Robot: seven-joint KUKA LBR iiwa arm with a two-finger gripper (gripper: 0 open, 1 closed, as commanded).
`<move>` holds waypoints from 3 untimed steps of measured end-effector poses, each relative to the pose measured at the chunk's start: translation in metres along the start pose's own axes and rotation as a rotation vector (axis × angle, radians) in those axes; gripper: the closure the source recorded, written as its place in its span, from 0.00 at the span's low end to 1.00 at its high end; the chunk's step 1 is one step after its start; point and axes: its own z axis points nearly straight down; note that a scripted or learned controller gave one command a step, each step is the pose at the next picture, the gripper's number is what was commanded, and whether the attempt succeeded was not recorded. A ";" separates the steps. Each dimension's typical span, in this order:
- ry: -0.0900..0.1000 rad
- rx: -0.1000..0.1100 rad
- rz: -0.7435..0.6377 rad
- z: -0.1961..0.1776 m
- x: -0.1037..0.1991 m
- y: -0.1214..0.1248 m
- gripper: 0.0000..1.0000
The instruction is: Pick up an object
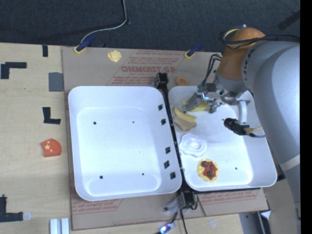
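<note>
My gripper (196,101) reaches down into the back left part of the right bin (253,167). It sits right over a yellow banana-like piece (193,107), touching or almost touching it. A tan wedge (184,120) lies just in front of that, against the bin's left wall. Nearer the front lie a white fried-egg shape (192,145) and a small round pizza-like piece with red topping (207,170). The gripper body hides part of the yellow piece.
The left bin (78,130) stands beside the right one, with a black divider (168,130) between them. Outside the bins are a yellow scrap (114,56), a small orange ring (181,81) and a red piece (51,147) on the bench.
</note>
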 end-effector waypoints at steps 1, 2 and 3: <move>0.003 0.010 0.000 -0.009 0.001 -0.001 1.00; 0.003 0.010 0.000 -0.008 0.001 -0.002 0.00; -0.001 0.007 0.002 0.000 0.019 -0.001 0.00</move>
